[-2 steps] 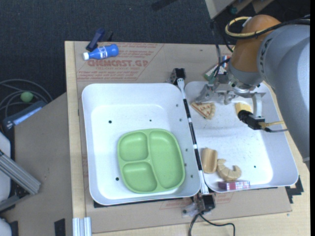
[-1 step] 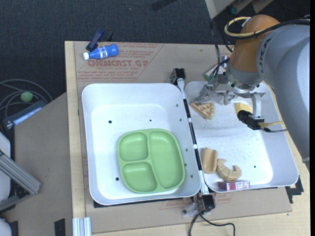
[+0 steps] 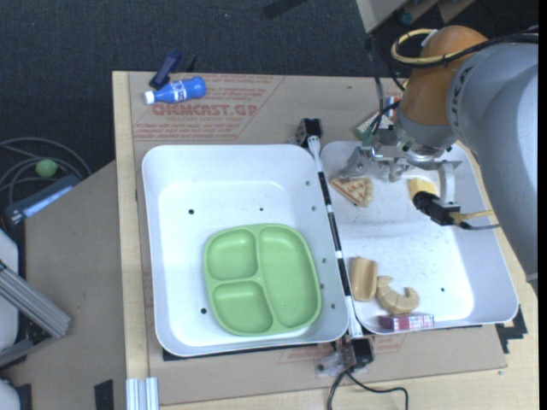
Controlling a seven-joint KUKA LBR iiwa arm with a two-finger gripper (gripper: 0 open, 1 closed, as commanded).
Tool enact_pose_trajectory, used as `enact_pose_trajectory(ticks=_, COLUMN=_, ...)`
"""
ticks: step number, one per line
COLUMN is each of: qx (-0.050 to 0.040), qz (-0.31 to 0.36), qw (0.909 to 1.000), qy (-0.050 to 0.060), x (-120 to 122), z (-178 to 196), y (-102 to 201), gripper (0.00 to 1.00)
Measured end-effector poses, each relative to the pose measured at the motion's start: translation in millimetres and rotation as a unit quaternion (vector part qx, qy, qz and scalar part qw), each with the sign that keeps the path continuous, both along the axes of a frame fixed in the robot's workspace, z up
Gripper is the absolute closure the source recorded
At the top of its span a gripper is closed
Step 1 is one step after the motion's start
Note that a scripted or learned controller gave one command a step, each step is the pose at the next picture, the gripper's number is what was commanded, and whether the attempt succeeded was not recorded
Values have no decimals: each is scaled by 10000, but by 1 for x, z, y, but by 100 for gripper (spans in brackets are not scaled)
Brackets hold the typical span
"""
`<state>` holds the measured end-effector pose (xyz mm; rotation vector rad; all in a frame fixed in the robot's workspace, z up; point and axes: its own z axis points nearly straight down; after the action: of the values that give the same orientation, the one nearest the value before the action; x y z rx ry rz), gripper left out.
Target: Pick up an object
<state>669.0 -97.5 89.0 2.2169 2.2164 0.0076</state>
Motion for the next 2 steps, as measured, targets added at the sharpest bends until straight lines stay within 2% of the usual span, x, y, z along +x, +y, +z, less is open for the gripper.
enact_pose_trajectory(ticks=2, qx=-8, qz=0, qw=10000, qy=5, x=0, z=0, y=3, gripper=0)
